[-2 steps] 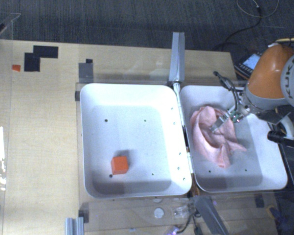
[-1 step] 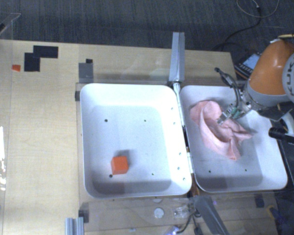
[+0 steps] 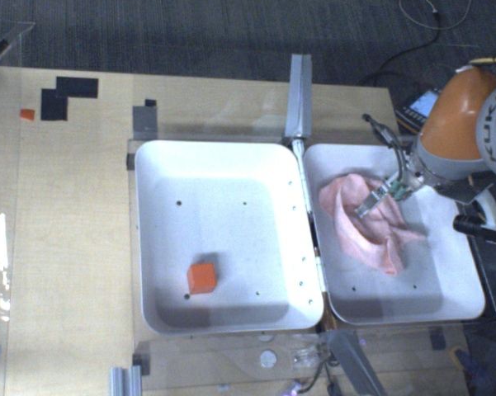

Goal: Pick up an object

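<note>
Camera view from above looks down on two shallow white bins side by side on a pale wooden bench. Left bin (image 3: 219, 159) holds a small orange block (image 3: 202, 278), boxy and hard-edged, well apart from the gripper (image 3: 371, 204). Right bin (image 3: 454, 299) holds a pink cloth (image 3: 365, 225), soft, crumpled and folded on itself. The gripper's thin metal fingers come down onto the cloth's upper folds, touching it; whether they are clenched on the fabric or released I cannot tell

arm reaching in, gripper (image 3: 370, 207) lowered
</note>
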{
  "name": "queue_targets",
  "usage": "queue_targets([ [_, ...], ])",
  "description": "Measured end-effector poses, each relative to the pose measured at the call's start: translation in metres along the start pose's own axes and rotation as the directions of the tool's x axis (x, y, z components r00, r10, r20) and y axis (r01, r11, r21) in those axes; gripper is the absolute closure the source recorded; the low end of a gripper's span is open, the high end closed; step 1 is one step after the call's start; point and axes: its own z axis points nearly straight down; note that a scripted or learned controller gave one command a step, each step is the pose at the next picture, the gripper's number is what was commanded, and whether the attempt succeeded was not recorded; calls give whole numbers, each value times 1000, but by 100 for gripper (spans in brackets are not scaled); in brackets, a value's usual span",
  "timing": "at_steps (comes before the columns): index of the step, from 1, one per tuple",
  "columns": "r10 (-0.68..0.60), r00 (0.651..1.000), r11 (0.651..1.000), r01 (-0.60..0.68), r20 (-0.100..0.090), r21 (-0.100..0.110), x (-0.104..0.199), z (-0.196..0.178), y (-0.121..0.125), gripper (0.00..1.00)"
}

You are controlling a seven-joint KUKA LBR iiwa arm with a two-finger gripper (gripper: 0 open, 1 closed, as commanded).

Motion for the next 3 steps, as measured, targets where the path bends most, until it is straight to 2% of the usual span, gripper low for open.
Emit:
queue_targets([
  [1, -154, 988, 988, 154, -7, 9, 42, 14, 3, 0],
  [2, -155, 988, 988, 155, -2, 0, 41, 1, 8, 100],
  [3, 181, 983, 983, -181, -6, 16, 47, -80, 66, 100],
])
